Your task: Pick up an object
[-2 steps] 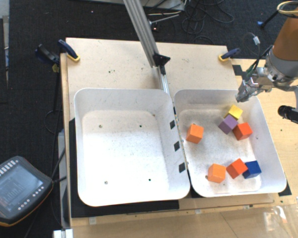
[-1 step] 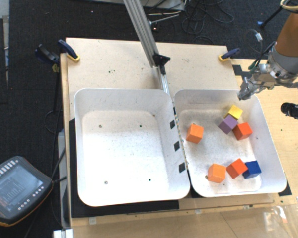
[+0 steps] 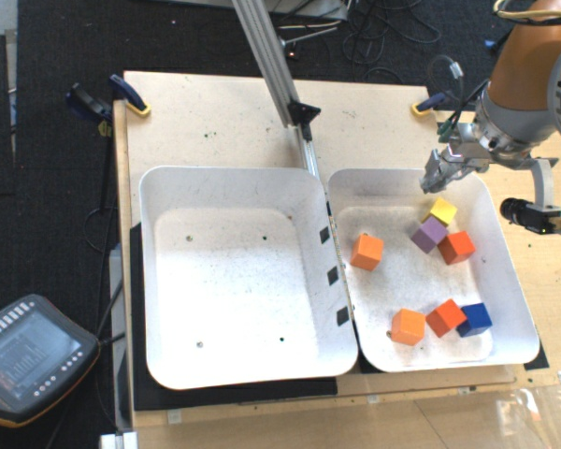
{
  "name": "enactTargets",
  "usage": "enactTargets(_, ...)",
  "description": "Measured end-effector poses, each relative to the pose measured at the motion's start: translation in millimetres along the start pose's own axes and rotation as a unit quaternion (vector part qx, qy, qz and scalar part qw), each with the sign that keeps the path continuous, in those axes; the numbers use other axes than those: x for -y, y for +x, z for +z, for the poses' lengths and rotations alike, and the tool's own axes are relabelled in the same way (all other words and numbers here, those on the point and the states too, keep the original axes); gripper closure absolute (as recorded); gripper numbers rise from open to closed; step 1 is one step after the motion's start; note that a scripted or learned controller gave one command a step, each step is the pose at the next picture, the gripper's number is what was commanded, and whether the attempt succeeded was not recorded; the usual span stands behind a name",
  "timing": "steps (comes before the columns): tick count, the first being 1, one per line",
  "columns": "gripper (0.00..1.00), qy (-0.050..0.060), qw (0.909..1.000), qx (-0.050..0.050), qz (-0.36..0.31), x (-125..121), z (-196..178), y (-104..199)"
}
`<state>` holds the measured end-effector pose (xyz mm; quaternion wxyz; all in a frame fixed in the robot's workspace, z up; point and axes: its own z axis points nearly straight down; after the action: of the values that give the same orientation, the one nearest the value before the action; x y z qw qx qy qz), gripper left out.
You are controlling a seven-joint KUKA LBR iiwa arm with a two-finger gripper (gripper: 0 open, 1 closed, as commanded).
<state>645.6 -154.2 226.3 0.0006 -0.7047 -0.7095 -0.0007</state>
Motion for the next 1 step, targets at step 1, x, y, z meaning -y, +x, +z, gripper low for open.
enactTargets(1,1.00,0.001,1.0000,0.000,0.000,10.0,8.3,53.9)
